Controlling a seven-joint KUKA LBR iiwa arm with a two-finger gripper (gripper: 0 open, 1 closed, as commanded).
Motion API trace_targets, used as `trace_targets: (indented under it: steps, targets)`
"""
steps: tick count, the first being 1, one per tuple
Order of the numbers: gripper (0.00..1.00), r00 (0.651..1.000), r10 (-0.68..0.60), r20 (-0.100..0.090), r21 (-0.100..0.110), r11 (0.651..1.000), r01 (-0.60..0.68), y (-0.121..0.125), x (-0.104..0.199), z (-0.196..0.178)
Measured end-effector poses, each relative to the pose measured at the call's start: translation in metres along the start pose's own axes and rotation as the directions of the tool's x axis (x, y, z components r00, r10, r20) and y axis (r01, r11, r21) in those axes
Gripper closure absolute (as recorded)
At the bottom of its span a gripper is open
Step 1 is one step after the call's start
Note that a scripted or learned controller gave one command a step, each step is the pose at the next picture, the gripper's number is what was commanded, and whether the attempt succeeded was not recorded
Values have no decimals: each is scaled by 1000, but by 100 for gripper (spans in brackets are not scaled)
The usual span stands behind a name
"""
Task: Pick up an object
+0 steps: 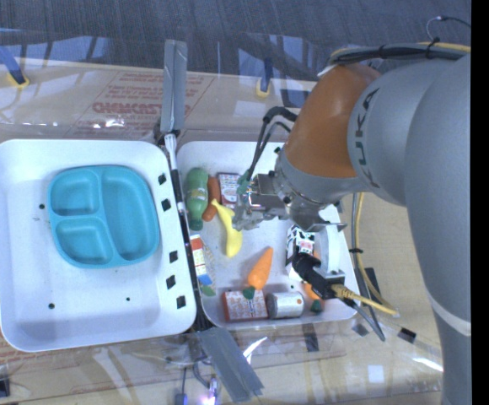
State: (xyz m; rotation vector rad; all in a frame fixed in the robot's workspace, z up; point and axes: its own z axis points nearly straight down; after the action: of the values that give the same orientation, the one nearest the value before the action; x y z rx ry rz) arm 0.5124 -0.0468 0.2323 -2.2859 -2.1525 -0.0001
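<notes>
2 white bins sit side by side on the bench. The left bin (8,226) holds 1 light blue divided plate (103,215) with 3 compartments, lying flat near its middle. The right bin (202,154) holds the small items: 1 green pear-shaped piece (196,188) at the upper left, 1 yellow banana (229,229) just below and to the right of it, 1 orange carrot (260,267) lying at a slant near the middle, 1 red-labelled can (244,305) on its side along the front wall, and 1 small jar with a silver lid (289,304) touching the can's right end. 1 black-and-white toy (303,244) shows under the arm's wrist on the right, and 1 red packet (227,189) lies beside the green piece. The arm (396,133), grey with 1 orange band, reaches in over the right bin. Its gripper (246,214) hangs low just above the banana's upper end; whether its jaws are apart or together cannot be told here, and nothing can be seen held.
</notes>
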Motion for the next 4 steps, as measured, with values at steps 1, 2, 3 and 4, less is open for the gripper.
trace_targets:
  steps: [1, 2, 3, 4]
  targets:
    - [0, 1000, 1, 0, 1, 1000, -1, 0, -1, 0]
    - [0, 999, 55, 1, 5, 998, -55, 0, -56, 138]
    - [100, 999, 50, 0, 7, 999, -50, 0, -55, 128]
    - [0, 999, 49, 1, 7, 999, -49, 0, -55, 128]
